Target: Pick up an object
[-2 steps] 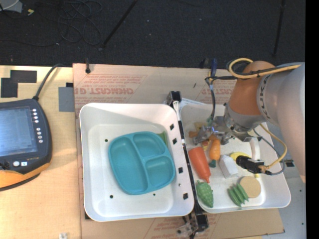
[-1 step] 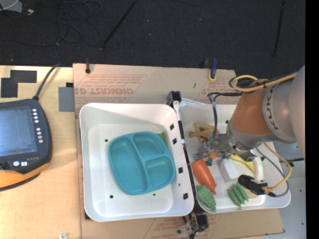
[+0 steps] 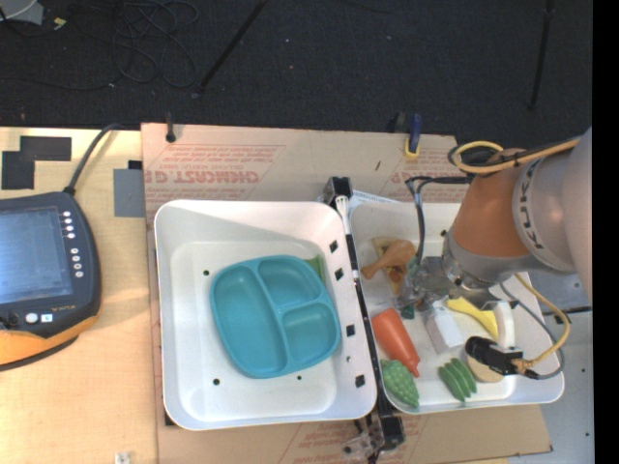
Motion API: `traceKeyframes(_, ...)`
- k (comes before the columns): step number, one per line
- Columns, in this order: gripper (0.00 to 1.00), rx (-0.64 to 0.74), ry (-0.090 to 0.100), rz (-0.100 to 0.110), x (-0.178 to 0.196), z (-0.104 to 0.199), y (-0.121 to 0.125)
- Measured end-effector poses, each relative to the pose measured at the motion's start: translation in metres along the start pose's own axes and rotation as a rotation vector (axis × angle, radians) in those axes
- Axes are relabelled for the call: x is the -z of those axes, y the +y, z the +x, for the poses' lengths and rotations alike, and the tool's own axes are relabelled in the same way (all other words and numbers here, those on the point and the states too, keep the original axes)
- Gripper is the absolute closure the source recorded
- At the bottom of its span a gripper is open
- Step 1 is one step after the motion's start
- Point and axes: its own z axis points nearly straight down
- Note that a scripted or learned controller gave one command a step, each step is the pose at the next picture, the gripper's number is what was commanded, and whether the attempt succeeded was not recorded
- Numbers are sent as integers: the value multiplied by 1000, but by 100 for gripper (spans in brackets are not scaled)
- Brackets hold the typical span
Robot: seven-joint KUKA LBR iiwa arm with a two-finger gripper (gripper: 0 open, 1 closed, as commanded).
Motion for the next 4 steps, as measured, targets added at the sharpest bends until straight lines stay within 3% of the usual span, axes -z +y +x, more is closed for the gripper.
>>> traceKeyframes(1, 100, 11, 0, -12, 97, 61, 0)
traceKeyframes(2, 100, 3, -3, -2, 39, 22, 40)
traceKeyframes(3, 100, 2, -2, -3, 31, 4, 13)
traceKeyframes(4, 0, 3, -1, -3, 30, 5, 14)
